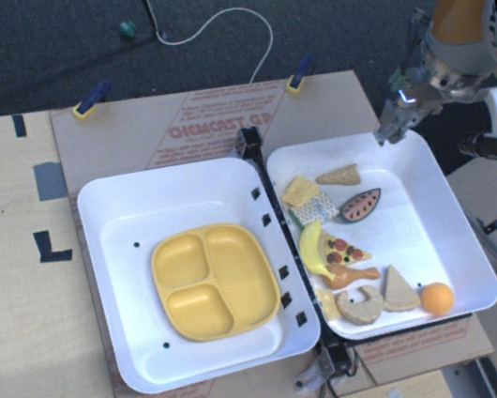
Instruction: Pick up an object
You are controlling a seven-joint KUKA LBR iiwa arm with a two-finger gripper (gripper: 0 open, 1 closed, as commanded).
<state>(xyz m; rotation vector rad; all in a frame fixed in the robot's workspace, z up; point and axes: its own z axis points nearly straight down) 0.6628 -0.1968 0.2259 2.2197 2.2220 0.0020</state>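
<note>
I saw the pincer [391,132] hanging over the far right corner of the right bin [450,205], gripping nothing; whether it was spread or pressed together I could not tell. The toy food sat along that bin's left side and near edge: a banana [311,251], a pizza slice [344,251], a watermelon slice [361,205], and an orange ball [437,298] in the near right corner. The left bin [117,264] held a yellow divided plate [214,280] at its middle.
</note>
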